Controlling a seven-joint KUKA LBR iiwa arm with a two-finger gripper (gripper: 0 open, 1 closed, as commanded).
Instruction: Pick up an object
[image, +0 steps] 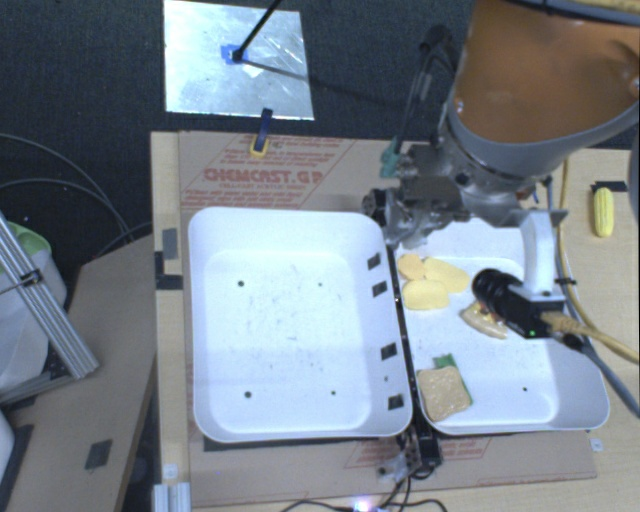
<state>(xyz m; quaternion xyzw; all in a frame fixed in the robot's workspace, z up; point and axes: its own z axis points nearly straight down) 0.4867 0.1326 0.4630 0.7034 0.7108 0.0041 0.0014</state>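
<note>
Grey arm (540, 90) reaches in from right, gripper (415, 215) lowered

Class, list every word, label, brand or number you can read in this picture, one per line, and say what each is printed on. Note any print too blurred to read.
"CHEMCAST GP": red print on the brown board under the two white bins.
More red print on the same board, above and below that line and along its front edge, is too small and blurred to read.

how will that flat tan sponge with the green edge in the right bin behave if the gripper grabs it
The sponge looks thin and soft, so it will probably squash and feel light. It lies flat in the right bin, so it is unlikely to roll, though its low edge gives the fingers little to grip.
</note>
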